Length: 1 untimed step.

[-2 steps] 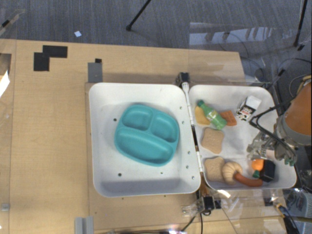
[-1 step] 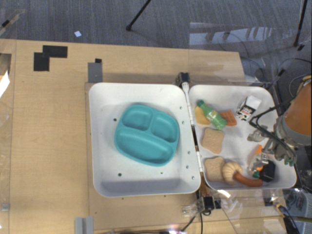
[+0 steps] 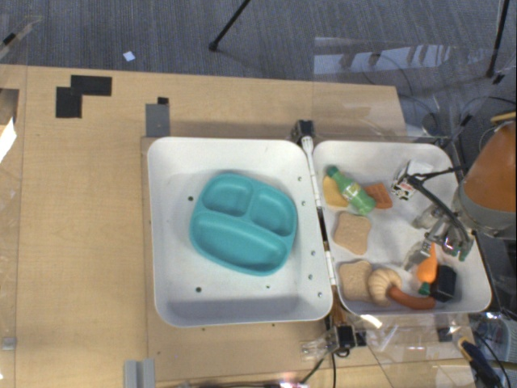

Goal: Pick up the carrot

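- Your end effector [image 3: 436, 245] sits low over the right white bin [image 3: 404, 153], placed directly above the target.
- The small orange carrot [image 3: 426, 269] lies under it, beside a black block [image 3: 445, 284].
- Whether it grips anything: cannot tell.

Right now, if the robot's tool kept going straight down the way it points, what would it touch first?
Most likely the carrot: the tool sits right over its orange body in the right bin, beside a black block. Depth is hard to judge from above.
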Available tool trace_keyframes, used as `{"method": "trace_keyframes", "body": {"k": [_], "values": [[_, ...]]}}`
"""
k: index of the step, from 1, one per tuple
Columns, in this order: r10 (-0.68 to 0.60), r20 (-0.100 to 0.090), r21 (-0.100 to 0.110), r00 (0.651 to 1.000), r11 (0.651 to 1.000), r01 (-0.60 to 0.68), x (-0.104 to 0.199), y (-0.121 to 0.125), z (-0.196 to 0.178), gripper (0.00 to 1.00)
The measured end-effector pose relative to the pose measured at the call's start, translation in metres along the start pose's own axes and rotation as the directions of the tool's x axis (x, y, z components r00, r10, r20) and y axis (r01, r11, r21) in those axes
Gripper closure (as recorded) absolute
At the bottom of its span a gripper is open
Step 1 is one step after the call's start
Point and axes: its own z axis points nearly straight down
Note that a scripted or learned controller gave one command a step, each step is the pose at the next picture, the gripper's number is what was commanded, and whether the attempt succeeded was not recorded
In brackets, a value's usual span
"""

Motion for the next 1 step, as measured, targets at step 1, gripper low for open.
{"method": "trace_keyframes", "body": {"k": [1], "values": [[-0.336,0.008,0.001,0.942,0.942,0.336,0.0493,0.0174,-0.0017,0.0]]}}
